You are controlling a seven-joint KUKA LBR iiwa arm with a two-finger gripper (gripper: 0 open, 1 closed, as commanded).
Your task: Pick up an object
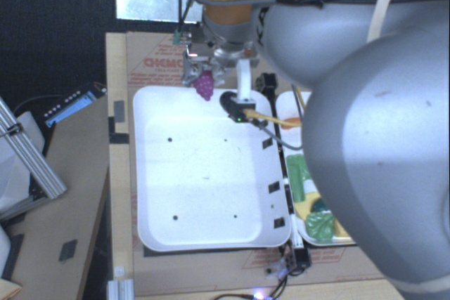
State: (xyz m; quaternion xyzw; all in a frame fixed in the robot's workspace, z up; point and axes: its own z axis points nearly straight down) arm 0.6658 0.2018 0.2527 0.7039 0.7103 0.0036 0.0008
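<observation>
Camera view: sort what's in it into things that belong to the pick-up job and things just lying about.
Belongs to the job:
- gripper
- purple object at its tip
- left bin

Just lying about:
- green and yellow items in the right bin
- aluminium rail

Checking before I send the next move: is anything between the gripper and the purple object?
Nothing visible. The purple object sits right at the gripper, above the far edge of the left bin. No other item lies between them; the green items are in the right bin, off to the side.
</observation>
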